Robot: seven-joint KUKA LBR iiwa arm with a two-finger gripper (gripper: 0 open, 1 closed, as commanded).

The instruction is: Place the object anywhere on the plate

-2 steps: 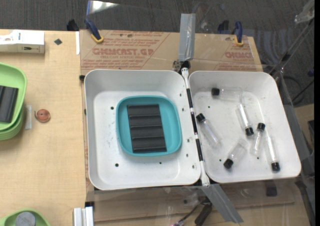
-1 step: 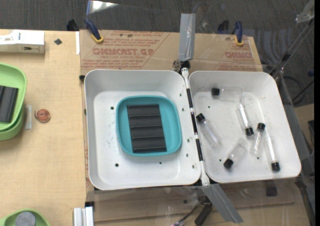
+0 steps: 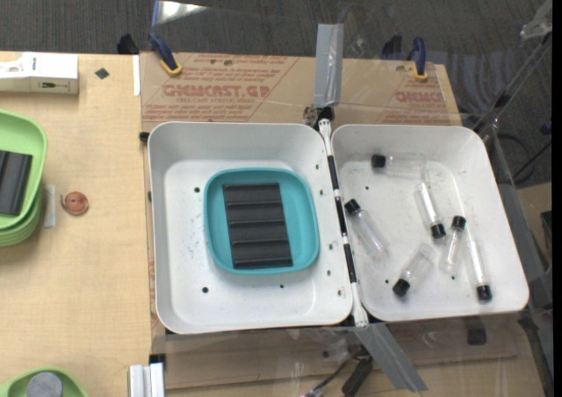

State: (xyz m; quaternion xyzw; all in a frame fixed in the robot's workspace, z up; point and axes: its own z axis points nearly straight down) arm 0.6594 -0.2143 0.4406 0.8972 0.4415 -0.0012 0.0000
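**Vials in right bin, plate in left**

Teal plate (image 3: 262,221) w/ black ribbed insert (image 3: 256,225) sits in left bin (image 3: 176,158). Clear vials (black caps) lie scattered in right bin (image 3: 492,211), e.g. one (image 3: 363,224) nr the divider, others (image 3: 430,208) well apart from plate. Can't tell hand state.

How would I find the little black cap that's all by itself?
Look in the right white bin, the one holding the clear tubes. Go to its far left corner, near the top of the picture. There lies a small black cap with no tube attached, unlike the caps on the tubes below it.
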